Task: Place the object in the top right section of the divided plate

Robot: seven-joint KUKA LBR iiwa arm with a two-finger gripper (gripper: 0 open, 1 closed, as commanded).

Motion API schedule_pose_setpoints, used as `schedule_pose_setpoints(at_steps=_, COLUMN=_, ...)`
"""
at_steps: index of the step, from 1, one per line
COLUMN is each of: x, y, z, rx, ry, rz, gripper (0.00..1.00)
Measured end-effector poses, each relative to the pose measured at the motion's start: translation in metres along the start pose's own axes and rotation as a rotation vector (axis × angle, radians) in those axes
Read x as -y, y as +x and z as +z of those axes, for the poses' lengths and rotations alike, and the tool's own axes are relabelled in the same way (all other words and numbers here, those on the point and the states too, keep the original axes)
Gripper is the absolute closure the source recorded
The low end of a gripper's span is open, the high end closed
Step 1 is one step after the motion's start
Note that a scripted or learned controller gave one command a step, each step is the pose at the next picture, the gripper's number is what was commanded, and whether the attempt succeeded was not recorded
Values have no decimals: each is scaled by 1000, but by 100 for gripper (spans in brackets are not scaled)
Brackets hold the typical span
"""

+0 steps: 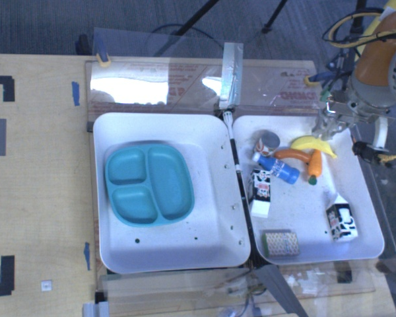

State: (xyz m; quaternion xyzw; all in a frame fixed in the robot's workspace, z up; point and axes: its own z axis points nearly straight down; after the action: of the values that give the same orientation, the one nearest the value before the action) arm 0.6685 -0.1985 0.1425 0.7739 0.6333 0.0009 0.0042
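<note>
Your arm (376, 78) comes in from the upper right of the view, its orange band showing just above the grey wrist, with yellow and blue cabling looped around it. The wrist points down and to the left, and the gripper (329, 125) hangs at its end. You see metallic fingers there, too small and cluttered to read.

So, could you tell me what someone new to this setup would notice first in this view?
Probably the teal divided plate, alone in the left bin. Next, the clutter in the right bin: a banana and carrot near its far side, a blue bottle, and two cow-patterned cartons. The gripper hangs above the banana.
</note>
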Motion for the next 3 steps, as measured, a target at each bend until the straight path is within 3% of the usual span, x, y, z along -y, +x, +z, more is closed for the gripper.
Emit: schedule_pose_setpoints(at_steps=3, x=-3, y=0, z=-33, rx=6, ry=-13, rz=-5, gripper=100)
